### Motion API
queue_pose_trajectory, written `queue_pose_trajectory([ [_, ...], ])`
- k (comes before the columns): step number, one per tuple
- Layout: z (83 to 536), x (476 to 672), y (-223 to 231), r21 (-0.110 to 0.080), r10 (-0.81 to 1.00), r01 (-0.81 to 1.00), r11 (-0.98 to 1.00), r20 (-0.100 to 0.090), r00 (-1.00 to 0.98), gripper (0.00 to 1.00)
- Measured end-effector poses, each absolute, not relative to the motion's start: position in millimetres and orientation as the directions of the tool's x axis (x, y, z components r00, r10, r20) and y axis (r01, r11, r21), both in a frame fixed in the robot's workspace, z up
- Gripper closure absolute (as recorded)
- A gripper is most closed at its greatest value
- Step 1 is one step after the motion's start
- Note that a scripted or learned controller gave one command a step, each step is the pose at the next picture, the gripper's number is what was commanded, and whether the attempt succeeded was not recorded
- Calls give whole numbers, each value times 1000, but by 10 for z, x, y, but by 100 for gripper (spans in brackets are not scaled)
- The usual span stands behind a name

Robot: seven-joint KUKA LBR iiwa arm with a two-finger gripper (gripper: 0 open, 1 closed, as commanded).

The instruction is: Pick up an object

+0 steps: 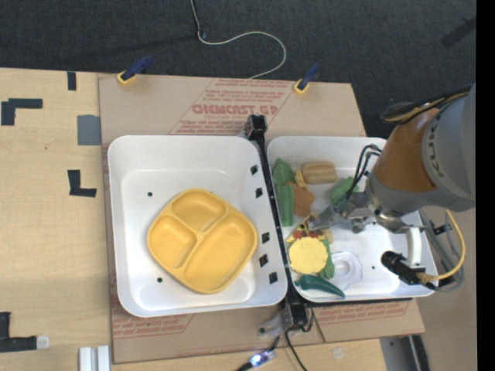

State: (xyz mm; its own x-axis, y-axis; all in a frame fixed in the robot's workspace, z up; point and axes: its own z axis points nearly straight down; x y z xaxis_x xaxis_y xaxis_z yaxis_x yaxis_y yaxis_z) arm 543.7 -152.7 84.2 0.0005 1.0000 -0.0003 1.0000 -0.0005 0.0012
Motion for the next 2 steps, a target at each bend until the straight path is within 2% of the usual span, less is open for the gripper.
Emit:
queue_pose_trajectory([
  [1,991,5464,-1499,5,1000,1000,3,5,-3,100],
  [2,1471,5548,-1433,3,1000,1000,3,-1,-3,100],
])
